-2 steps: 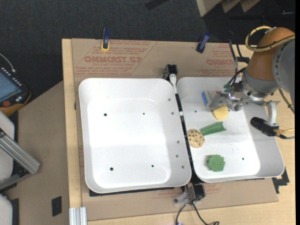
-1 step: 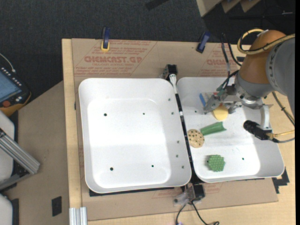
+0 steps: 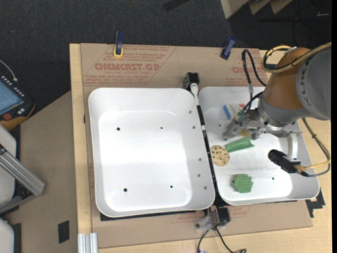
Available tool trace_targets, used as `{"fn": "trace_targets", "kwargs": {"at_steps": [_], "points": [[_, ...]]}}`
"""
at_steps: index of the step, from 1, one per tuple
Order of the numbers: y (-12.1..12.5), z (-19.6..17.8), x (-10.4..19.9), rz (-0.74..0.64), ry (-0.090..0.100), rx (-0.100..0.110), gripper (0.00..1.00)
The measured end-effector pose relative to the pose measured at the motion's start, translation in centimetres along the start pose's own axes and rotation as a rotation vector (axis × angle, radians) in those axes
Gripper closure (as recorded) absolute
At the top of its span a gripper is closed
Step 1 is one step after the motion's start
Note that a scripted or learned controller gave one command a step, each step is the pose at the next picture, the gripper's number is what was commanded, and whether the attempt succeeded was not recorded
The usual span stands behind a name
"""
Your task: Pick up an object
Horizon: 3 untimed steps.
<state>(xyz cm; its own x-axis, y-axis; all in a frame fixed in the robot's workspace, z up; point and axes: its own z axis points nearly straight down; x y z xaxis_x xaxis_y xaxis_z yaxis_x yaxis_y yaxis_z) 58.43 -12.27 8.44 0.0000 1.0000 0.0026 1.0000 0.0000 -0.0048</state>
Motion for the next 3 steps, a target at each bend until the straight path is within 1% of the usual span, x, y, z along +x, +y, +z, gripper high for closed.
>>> {"fn": "trace_targets", "kwargs": {"at_steps": [1, 2, 3], "points": [[3.3, -4.5, -6.6, 0.003, -0.008, -0.012, 0.0], [0.8, 0.2, -2.8, -0.002, 0.0, 0.001, 0.0], [1.0, -1.1, -3.0, 0.0, -0.003, -0.007, 1.0]]}}
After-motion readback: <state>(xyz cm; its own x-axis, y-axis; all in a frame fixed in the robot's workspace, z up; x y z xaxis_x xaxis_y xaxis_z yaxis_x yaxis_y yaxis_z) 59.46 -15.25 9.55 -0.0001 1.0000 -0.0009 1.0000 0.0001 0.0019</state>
